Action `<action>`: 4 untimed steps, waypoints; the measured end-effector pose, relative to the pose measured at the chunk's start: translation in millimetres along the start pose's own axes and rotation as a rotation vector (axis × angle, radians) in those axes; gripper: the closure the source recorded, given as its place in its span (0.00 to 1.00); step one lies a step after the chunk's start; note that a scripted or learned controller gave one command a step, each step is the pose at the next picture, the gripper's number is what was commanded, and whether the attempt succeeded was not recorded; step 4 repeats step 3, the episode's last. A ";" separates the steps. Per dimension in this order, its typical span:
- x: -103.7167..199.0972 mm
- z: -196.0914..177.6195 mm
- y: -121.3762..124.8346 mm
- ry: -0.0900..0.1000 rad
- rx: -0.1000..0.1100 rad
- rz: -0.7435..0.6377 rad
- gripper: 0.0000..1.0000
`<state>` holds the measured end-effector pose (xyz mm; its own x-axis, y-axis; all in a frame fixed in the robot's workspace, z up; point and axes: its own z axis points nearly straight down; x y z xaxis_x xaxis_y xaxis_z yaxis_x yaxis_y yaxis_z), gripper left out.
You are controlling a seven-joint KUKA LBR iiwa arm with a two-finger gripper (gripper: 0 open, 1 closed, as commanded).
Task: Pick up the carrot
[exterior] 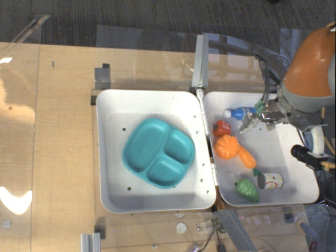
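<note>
The carrot [247, 158] is a short orange stick lying slantwise in the right bin [294, 193], its upper end touching an orange pumpkin-shaped toy [227, 146]. My gripper [255, 118] hangs over the back part of that bin, beyond the carrot and slightly to its right, next to a blue bottle [239, 113]. Nothing shows in the gripper. The arm's orange band [312, 62] rises behind it at the right.
The right bin also holds a red tomato-like toy [221, 127], a green vegetable [247, 189] and a small can [270, 180] near the front. A teal divided plate [158, 152] lies in the left bin [105, 193]. A metal divider [199, 62] runs between the bins at the back.
</note>
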<state>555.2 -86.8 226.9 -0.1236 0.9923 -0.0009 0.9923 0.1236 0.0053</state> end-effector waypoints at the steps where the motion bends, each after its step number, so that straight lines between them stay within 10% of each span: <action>1: -13.3 131.2 -18.3 -0.001 -0.003 -0.046 0.00; 2: -12.8 119.7 -15.3 -0.002 -0.010 -0.048 1.00; 3: 49.8 40.6 32.6 0.000 -0.003 -0.070 1.00; 4: 49.8 40.6 32.6 0.000 -0.003 -0.070 1.00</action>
